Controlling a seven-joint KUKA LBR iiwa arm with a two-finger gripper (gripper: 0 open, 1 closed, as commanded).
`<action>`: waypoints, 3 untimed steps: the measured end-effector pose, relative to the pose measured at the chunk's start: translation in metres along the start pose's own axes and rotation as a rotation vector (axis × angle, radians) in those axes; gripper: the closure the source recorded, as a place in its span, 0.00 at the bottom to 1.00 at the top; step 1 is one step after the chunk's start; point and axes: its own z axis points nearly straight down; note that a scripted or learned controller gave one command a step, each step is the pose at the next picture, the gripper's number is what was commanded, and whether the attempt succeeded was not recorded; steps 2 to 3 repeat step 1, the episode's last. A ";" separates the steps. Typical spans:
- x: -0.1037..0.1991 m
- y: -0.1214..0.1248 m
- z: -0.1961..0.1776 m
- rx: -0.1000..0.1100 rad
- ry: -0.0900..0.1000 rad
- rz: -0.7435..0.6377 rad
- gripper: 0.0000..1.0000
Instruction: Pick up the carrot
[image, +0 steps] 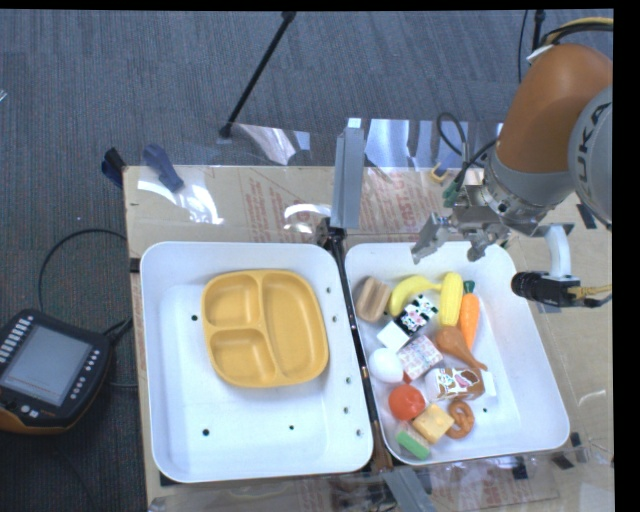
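Approach step: the gripper (462, 238) hangs spread and empty; the carrot (469, 319) lies just below it (descent next).

Dark grey carpet (120, 80) across the upper and left frame, crossed by a black stand leg (258, 70) slanting from top centre. Brown bench top (250, 195) under glossy plastic, catching white glare at upper middle. At lower left, a handheld control pendant (45, 370), its black cable (75, 245) looping over the floor.
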 end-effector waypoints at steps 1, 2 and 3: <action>-0.062 -0.069 0.008 0.000 -0.001 0.034 0.00; -0.062 -0.069 0.008 0.000 -0.001 0.034 0.00; -0.062 -0.069 0.008 0.000 -0.001 0.034 0.00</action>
